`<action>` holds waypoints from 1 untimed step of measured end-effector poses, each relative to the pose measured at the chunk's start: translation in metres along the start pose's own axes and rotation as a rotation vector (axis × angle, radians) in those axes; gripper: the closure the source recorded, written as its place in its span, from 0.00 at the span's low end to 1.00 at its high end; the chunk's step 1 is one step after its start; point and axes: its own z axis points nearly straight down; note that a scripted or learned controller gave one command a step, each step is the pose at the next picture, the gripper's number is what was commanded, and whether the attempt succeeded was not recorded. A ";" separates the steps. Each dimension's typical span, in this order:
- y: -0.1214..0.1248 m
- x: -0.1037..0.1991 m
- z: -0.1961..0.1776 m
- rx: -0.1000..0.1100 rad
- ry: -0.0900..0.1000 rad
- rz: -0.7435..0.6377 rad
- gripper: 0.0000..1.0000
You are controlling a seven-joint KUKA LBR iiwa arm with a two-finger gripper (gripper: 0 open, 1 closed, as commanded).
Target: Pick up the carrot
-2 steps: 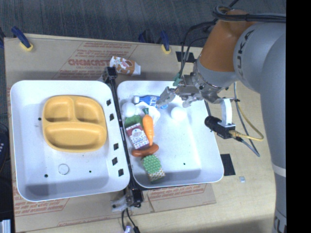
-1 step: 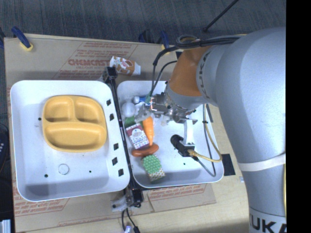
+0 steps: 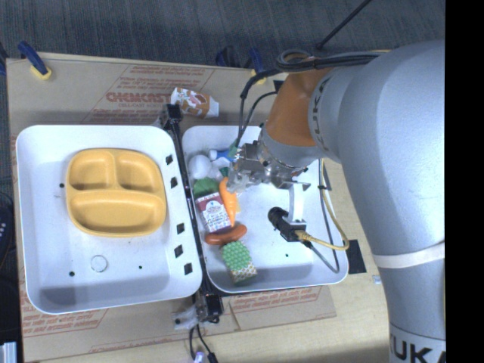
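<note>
Just beside carrot (image 3: 228, 196) — end effector (image 3: 243, 174)

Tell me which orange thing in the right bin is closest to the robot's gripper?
The carrot. It lies right below the gripper, next to the red-labelled packet. The other orange thing, a sausage-shaped piece, lies farther down, near the green block.

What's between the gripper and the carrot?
Nothing visible. The gripper sits right over the carrot in the right bin. A red packet lies against the carrot's left side, crowding it.

Arm (image 3: 378, 142) low (wrist bent leftward)
</note>
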 end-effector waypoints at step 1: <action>0.008 0.057 -0.097 -0.004 0.001 0.313 1.00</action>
